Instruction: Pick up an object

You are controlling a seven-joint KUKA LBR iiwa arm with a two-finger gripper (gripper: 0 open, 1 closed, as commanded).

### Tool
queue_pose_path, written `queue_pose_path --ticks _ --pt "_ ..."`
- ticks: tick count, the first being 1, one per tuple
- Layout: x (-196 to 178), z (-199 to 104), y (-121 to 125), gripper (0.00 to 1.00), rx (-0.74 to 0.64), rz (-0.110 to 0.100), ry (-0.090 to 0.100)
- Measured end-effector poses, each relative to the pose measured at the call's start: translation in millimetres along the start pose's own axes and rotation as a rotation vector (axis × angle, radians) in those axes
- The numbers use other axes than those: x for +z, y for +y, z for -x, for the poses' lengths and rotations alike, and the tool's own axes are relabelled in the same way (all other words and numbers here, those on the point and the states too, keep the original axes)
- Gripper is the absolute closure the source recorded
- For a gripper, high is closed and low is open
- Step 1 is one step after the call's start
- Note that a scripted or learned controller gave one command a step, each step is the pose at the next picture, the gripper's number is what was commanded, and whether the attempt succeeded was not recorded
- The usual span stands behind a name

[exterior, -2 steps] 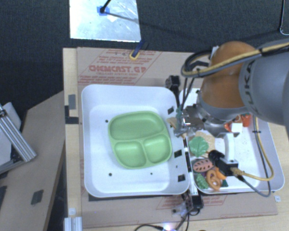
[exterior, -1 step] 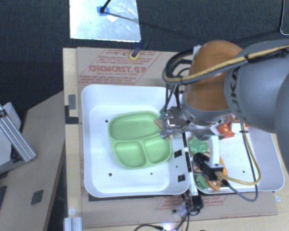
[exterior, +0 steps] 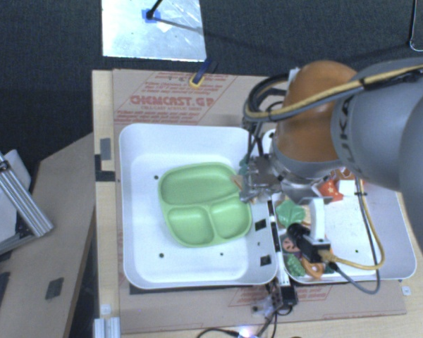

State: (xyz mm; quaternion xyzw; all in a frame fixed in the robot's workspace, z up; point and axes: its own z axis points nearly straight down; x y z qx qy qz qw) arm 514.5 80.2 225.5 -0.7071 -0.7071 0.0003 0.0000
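I hover at the right rim of the green tray (exterior: 203, 204); my gripper (exterior: 248, 184) state I cannot tell. I should descend slowly and straight over its edge.

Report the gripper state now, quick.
Gripper: cannot be told. It sits at the right edge of the green divided plate in the left bin, with the arm's wrist covering it.

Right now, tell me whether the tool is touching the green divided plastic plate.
Cannot tell. In the camera view the tool overlaps the right rim of the green divided plastic plate, but neither contact nor a gap shows.
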Motion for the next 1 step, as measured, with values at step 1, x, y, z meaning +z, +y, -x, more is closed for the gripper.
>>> queue_pose_path --ticks 1 --pt "-8.4 -14.0 -2.9 1.0 -0.006 0.002 0.002"
